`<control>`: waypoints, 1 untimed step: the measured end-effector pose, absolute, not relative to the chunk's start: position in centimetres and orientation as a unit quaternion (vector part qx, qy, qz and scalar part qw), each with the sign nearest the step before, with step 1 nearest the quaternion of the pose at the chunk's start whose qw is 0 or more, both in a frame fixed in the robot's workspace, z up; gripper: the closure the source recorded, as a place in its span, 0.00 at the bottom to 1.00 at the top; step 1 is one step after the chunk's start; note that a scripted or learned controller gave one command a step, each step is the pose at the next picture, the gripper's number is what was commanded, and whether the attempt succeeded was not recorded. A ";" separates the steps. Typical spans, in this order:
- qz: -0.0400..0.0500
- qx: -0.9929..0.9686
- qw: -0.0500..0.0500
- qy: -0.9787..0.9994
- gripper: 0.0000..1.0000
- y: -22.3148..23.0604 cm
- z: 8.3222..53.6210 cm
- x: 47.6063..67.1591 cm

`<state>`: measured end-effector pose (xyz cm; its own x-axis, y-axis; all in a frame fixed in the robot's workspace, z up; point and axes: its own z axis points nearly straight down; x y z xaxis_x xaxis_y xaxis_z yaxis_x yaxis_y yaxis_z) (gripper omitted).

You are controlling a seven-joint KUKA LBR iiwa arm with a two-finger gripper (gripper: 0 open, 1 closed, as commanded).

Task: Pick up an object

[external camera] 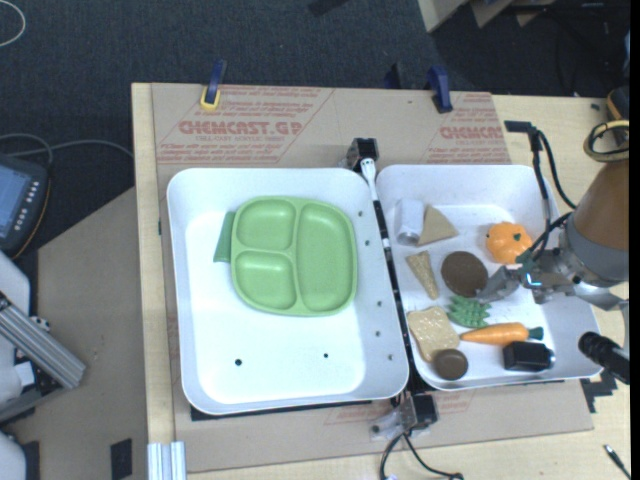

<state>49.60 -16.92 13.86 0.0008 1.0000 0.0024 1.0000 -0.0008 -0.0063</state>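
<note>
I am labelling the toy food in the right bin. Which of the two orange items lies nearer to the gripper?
The round orange fruit is nearer: it sits just above-left of the gripper. The carrot lies lower, toward the bin's front edge.

Right bin, at the frame's right, carries a crowd of toy food: an orange fruit upper right, a brown round patty mid-bin, a carrot lying flat lower down, and a cracker lower left.
</note>
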 end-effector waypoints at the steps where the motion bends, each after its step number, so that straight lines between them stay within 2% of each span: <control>1: -0.002 -0.707 0.002 -0.707 0.00 -16.8 8.8 49.7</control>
<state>49.73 -16.79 8.84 0.0010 1.0000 0.0045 1.0000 -0.0010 -0.0001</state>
